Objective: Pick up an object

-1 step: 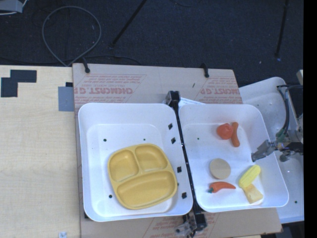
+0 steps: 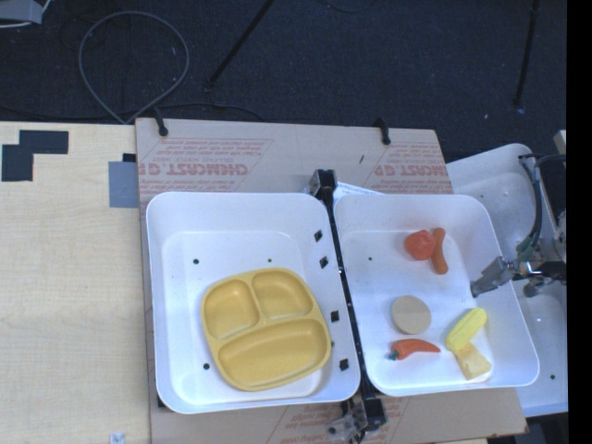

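The arm is cut off by the right edge of the camera view, so little more than the gripper [image 2: 492, 278] and some cabling shows; its fingers are too small and dark to read. The orange-red toy [image 2: 426, 246] in the right bin [image 2: 370, 215] is too blurred to name. The pale block [image 2: 474, 363] touches the yellow corn [image 2: 465, 329], and where one ends and the other begins is unclear. The clamp [image 2: 356, 421] at the bench's near edge is partly cut off by the bottom of the picture. Printed lettering on the cardboard [image 2: 203, 160] reads upside down and is only partly legible.
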